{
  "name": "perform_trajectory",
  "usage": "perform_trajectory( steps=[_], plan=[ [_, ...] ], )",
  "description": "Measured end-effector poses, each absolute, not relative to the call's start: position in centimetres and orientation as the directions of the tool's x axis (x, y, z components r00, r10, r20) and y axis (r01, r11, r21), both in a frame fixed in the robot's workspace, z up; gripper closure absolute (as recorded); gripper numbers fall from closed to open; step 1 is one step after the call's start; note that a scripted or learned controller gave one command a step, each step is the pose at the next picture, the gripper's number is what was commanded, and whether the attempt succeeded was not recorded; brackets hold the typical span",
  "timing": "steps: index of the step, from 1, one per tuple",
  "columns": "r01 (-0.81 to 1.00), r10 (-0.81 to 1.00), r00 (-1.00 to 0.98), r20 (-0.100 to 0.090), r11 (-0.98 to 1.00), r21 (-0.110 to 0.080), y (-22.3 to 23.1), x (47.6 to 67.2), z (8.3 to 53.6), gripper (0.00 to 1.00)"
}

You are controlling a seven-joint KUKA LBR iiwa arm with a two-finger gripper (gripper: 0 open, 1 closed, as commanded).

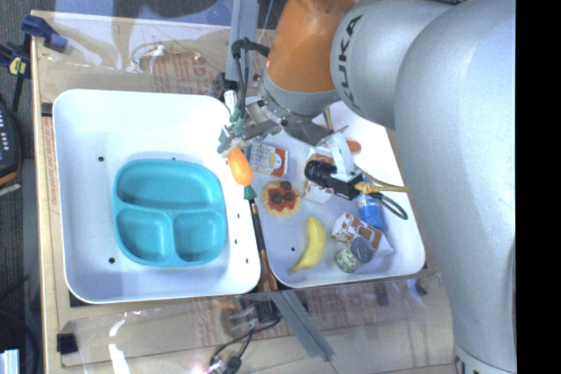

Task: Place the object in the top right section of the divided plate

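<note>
Grey arm [438, 118] loomed nearest the lens. Its pincer [238, 144] was closed on an orange carrot [239, 167], held at the seam between the two bins. By judgement, pickup was done; the carry to the plate [171, 212] and release into its top right section [197, 187] were left.

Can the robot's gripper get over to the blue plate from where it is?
Probably yes. The gripper hangs with an orange carrot right under it, at the gap between the two bins, and the blue plate lies open in the left bin with nothing over it.
</note>
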State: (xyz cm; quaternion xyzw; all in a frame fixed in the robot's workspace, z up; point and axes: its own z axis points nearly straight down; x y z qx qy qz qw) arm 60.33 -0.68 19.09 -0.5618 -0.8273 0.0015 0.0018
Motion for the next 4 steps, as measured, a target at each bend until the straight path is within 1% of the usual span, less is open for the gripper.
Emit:
perform_trajectory(
  steps=[1, 2, 3, 4],
  plan=[
    [0.853, 0.853, -0.522, 0.000, 0.522, -0.001, 5.2, 60.5, 22.0, 1.00],
    [0.811, 0.811, -0.584, 0.002, 0.584, -0.005, 11.4, 56.3, 16.3, 1.00],
    [0.812, 0.812, -0.584, 0.001, 0.584, -0.004, 11.3, 56.4, 16.3, 0.00],
    [0.753, 0.753, -0.658, -0.001, 0.658, 0.001, 14.7, 57.3, 35.3, 0.00]
  ],
)
